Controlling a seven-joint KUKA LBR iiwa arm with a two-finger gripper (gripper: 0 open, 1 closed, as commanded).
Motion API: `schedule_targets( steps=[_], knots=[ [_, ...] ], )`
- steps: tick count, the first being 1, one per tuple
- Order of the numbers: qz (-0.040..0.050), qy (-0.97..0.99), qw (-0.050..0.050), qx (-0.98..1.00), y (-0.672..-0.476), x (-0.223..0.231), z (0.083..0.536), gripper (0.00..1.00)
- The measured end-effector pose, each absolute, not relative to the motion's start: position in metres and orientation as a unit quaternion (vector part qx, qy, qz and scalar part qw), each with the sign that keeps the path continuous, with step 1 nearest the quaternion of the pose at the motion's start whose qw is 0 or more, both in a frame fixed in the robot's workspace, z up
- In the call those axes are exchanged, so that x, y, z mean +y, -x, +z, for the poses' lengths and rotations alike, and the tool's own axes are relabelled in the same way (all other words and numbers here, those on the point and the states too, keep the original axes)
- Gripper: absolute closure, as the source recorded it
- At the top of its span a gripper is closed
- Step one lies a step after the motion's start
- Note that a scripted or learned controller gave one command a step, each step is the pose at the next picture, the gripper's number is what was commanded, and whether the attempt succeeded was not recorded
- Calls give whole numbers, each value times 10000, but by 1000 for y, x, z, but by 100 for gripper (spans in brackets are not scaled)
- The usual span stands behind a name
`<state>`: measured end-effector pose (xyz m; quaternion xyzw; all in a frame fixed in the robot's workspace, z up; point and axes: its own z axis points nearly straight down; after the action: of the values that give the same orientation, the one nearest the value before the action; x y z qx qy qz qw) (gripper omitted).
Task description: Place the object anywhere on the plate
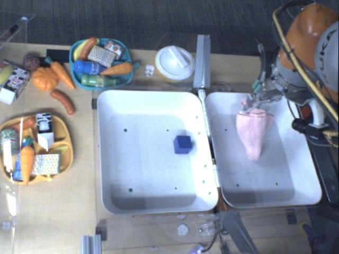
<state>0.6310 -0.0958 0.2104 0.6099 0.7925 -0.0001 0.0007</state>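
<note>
Pincer lifts the pink cloth

The pincer pinches the pink cloth by its top edge, so it drapes free above the right bin.

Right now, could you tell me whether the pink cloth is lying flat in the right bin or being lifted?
Lifted at one end: the pink cloth hangs in a cone from the gripper, whose fingers pinch its top, over the right white bin.

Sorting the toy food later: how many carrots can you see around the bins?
3: one carrot beside the pumpkin, one in the blue bowl, one on the yellow tray. Others may be hidden.
</note>
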Motion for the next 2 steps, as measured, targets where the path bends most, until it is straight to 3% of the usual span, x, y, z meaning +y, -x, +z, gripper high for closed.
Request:
schedule_targets(
  steps=[1, 2],
  knots=[
    [7, -6072, 17, 7945, -632, -94, 225, 100],
    [14, -4349, 24, 9005, -637, -42, 235, 100]
  ],
)
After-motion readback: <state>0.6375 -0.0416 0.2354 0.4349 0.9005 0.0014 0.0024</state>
